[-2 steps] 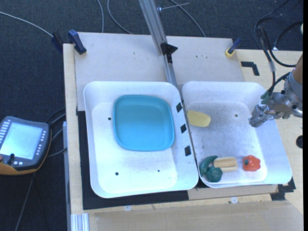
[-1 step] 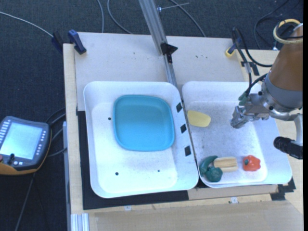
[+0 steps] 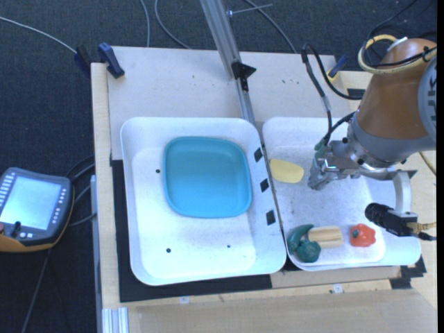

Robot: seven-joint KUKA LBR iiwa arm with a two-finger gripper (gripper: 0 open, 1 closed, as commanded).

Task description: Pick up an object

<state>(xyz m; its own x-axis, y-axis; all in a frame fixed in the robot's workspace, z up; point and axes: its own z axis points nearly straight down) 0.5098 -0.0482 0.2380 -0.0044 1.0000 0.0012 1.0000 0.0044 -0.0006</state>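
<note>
The left bin (image 3: pixel 139 255) holds a blue plate (image 3: pixel 207 176). In the right bin (image 3: pixel 305 207), a yellow piece (image 3: pixel 286 171) lies at nine o'clock from the gripper (image 3: pixel 319 179), just beside it, long axis running nine to three. Whether the fingers are open I cannot tell; nothing visibly sits between them.

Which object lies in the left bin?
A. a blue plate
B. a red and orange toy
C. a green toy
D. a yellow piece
A: the blue plate rests in the left bin, while the yellow piece, green toy and red and orange toy all lie in the right bin.
</note>
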